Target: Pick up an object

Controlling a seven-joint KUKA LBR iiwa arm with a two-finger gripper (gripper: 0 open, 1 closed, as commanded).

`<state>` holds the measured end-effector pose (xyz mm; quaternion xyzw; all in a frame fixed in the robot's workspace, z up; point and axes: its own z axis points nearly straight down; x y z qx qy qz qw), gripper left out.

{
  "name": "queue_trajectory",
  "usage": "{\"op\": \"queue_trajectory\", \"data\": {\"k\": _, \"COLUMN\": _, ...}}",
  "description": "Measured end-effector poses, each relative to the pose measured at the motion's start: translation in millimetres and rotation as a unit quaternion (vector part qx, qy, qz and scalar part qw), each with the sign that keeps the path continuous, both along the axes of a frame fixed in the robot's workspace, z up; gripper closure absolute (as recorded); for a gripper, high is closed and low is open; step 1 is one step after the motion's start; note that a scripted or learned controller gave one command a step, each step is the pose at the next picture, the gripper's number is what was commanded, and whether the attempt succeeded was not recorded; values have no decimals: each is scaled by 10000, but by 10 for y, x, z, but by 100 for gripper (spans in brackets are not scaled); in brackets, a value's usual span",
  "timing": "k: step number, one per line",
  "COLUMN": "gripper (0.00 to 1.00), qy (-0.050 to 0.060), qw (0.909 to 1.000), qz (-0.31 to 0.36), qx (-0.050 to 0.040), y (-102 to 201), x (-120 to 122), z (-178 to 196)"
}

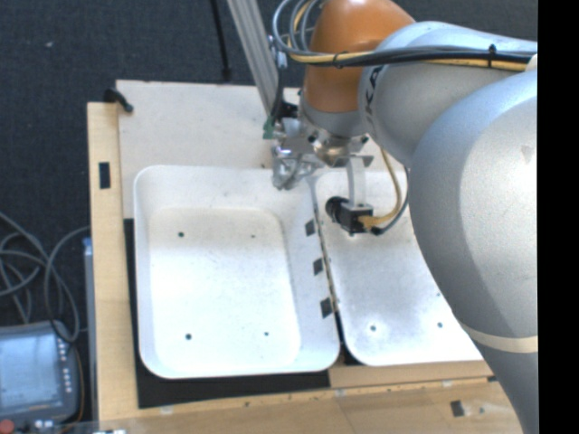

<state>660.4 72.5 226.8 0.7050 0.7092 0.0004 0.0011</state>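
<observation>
My gripper hangs below the orange band of the arm, at the far rim of the left bin, close to the strip where the two bins meet. Nothing shows between its tips from this angle. The left bin's white floor carries three small dark dots. Most of the right bin is covered by the grey arm, which hides whatever lies under it. A small black part with a yellow cable hangs from the wrist over the right bin's near-left area.
A slanted metal post rises behind the left bin, just left of the wrist. The wooden bench edge runs down the left. On the dark floor at the lower left are a screen device and loose cables.
</observation>
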Motion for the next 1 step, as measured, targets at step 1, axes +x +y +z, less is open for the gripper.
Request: {"op": "queue_trajectory", "data": {"k": 1, "gripper": 0, "qy": 7, "qw": 10000, "qz": -7, "qx": -13, "y": -35, "x": -3, "z": 4}}
